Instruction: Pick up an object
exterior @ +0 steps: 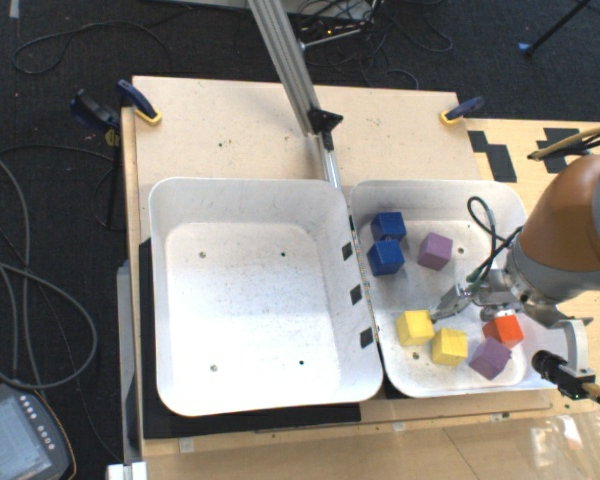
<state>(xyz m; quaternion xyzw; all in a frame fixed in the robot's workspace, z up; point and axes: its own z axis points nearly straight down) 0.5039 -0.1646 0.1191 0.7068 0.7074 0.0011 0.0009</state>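
The right bin (500, 200) holds several cubes. Two blue cubes (387, 242) sit at its back left, with a purple cube (435, 251) beside them. Two yellow cubes (415, 327) (449, 346) lie near the front. An orange cube (503, 329) and a second purple cube (490, 358) lie at the front right. My gripper (444, 309) reaches in from the right and hangs low over the bin, its tip just right of and above the left yellow cube. The orange cube is close under the wrist. Nothing is visibly held.
The left bin (180, 268) stands beside the right one, sharing a wall with black clips (357, 293). A slanted metal pole (285, 53) rises behind the bins. Blue-yellow clamps (140, 103) (462, 110) sit on the bench's back corners. The arm's grey body (570, 233) overhangs the right bin's right side.
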